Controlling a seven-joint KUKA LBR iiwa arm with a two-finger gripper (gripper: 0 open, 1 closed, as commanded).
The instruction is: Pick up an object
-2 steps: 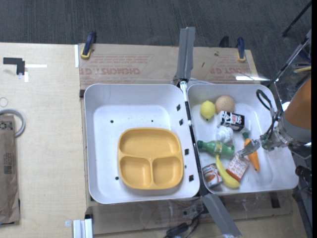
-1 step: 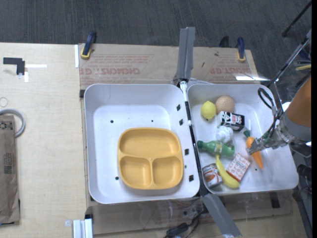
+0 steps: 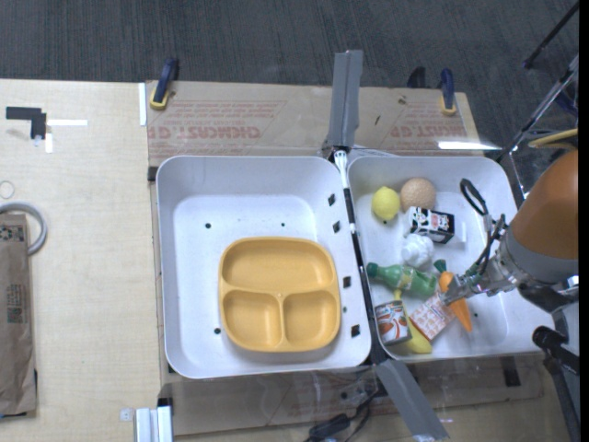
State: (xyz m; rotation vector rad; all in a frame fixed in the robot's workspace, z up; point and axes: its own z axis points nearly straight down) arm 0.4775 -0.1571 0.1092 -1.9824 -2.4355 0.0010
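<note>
My gripper (image 3: 463, 286) reaches in from the right and hangs low over the right bin (image 3: 492, 168), just above an orange carrot (image 3: 459, 311). Left of the carrot lie a green bottle (image 3: 403, 277), a white ball (image 3: 417, 250) and a red-and-white packet (image 3: 429, 319). Farther back are a yellow lemon (image 3: 386, 203), a tan ball (image 3: 418, 192) and a black-and-white carton (image 3: 433, 224). At the front left corner of this bin stand a small can (image 3: 391, 321) and a yellow piece (image 3: 420, 343).
The left bin (image 3: 184, 247) holds a yellow divided plate (image 3: 279, 293). A black loop (image 3: 473, 194) lies near the right bin's back wall. The arm's orange band (image 3: 557, 205) looms over the bin's right edge. A grey divider post (image 3: 345, 99) stands between the bins.
</note>
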